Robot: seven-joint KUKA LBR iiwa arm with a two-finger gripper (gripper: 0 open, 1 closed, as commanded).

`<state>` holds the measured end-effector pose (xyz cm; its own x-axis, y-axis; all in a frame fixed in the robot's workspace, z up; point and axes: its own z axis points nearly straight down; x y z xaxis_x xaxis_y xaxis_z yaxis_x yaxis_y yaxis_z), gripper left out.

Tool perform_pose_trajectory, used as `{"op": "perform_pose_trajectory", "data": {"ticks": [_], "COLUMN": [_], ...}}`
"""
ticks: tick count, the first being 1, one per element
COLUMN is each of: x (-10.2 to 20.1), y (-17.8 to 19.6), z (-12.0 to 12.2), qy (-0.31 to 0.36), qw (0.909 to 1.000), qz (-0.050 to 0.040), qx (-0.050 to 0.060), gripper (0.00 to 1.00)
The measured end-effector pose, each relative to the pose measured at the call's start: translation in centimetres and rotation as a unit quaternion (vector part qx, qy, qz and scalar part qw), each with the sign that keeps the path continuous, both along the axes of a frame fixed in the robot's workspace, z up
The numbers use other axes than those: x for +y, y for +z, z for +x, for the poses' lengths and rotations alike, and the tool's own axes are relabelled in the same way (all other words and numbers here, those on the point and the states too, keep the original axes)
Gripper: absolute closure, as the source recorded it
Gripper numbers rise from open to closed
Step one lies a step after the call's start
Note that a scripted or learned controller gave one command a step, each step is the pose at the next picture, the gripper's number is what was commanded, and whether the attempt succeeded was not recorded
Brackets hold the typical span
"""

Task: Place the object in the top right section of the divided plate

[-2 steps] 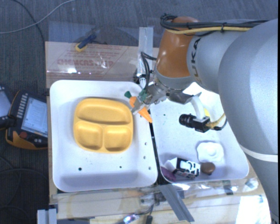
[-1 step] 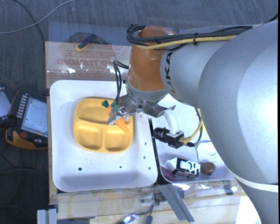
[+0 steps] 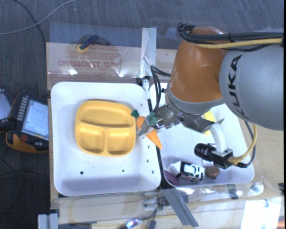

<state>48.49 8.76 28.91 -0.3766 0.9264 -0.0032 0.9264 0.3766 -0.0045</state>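
From the camera above the bench, the left white bin (image 3: pixel 66 175) holds a yellow divided plate (image 3: pixel 105 127), lying flat near the bin's middle; its one long section runs along the far side and two smaller sections sit side by side on the near side; all three look bare. The grey arm (image 3: pixel 250 87) with its orange band (image 3: pixel 200 66) reaches in from the right and hangs over the ridge where the two bins meet; the jaws (image 3: pixel 148 127) sit just past the plate's right edge, pinching an orange toy carrot (image 3: pixel 151 133) with a green top (image 3: pixel 135 113); the carrot lies slantwise between them, above the bin wall, close beside the plate but not in any section. In the right white bin (image 3: pixel 238 173), near its front edge, lie a purple piece (image 3: pixel 170 177), a small black-and-white object (image 3: pixel 191 171) and a brown round thing (image 3: pixel 212 172); a handheld control pendant (image 3: pixel 28 123) rests on the floor left of the bench.
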Motion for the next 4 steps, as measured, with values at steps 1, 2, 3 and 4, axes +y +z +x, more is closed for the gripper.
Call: {"op": "perform_pose_trajectory", "data": {"ticks": [1, 2, 3, 4], "x": [13.4, 13.7, 13.8, 13.4], "y": [-4.0, -4.5, -3.8, -12.5], "z": [2.8, -0.1, 4.6, 5.7], "qy": [0.03, 0.186, 0.236, 0.285], "qw": [0.9996, 0.9825, 0.9716, 0.9586], "qz": [0.0003, 0.001, 0.0005, 0.0017], "qx": [0.001, 0.001, 0.001, 0.002], "gripper": [1.0, 1.0, 1.0, 1.0]}}
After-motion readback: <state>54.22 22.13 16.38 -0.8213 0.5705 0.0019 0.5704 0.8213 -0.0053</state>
